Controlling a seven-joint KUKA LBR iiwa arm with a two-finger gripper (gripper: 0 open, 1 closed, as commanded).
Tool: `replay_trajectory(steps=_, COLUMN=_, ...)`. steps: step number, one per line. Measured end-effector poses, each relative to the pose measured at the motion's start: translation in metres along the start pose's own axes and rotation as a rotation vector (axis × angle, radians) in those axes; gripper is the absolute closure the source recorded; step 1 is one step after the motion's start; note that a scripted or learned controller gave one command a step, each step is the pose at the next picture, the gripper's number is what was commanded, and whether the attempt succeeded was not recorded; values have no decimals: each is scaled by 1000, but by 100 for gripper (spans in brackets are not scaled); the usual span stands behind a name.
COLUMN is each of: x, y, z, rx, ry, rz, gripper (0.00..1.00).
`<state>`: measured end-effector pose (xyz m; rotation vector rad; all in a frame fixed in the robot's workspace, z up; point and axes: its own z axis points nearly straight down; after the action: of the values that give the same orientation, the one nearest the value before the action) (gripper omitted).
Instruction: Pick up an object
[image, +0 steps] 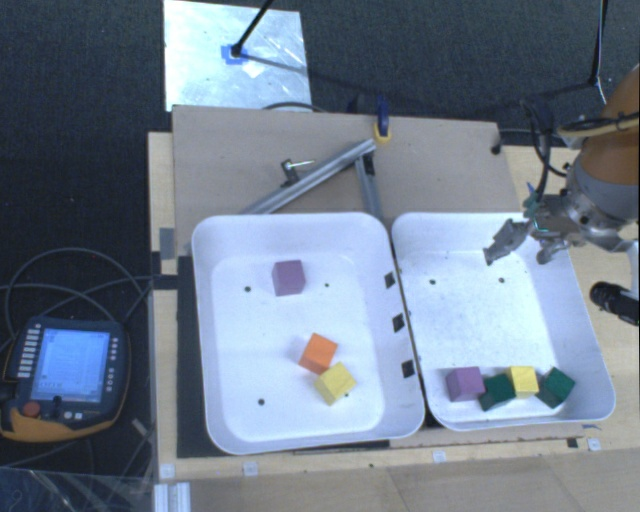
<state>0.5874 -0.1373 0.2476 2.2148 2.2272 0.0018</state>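
My gripper (525, 247) hangs over the far right part of the right bin (480, 290), its two fingers spread open with nothing between them. In that bin's near edge lie a purple cube (464, 382), a dark green cube (496, 391), a yellow cube (524, 379) and another green cube (556, 386), all well below the gripper. The left bin (230, 300) holds a purple cube (289, 277), an orange cube (318, 352) and a yellow cube (335, 382) touching it.
A metal rod frame (320, 172) lies on the board behind the bins. A teach pendant (65, 375) with cables sits at the left of the bench. A foil sheet (237, 55) lies at the back.
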Motion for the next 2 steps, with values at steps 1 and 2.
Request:
replay_trajectory(steps=1, x=0, y=0, z=0, rx=-1, ry=0, rz=1, gripper=0)
replay_trajectory(steps=2, x=0, y=-2, z=62, rx=6, ry=0, rz=3, gripper=0)
